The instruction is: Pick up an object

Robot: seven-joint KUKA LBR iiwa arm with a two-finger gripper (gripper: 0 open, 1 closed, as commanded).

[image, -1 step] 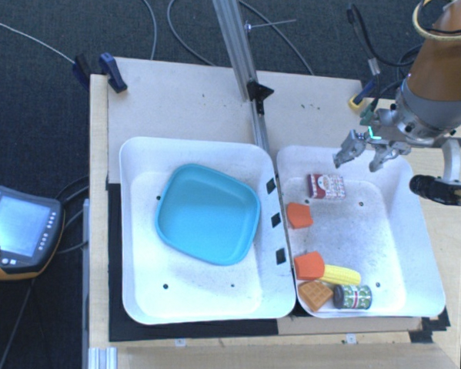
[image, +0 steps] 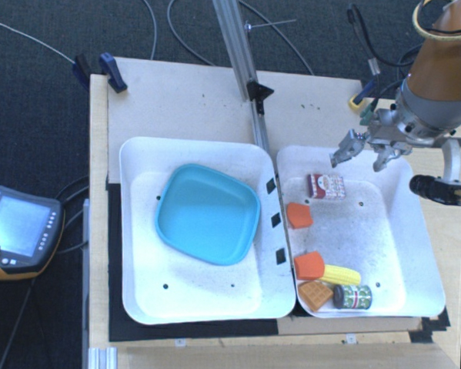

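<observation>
Bright, even overhead light, slightly cool cast. White bins (image: 412, 251) run near overexposed, little surface detail beyond dark specks. Soft, short shadows under the blue plate (image: 207, 213) and small objects. Mild glare on the metal pole (image: 236, 41). Overall slightly soft, low-res; dark carpet noisy. No obvious edge distortion.

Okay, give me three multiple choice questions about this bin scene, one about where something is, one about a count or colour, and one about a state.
1. Where is the blue plate?
A. left bin
B. right bin
C. bench
2. How many items lie in the right bin?
A. two
B. four
C. six
3. The gripper is
A. open, holding nothing
B. shut on the can
C. shut on the plate

Answers: 1 A, the plate lies in the left bin. 2 C, six small items are there. 3 A, its fingers are spread above the bin's far edge.
</observation>
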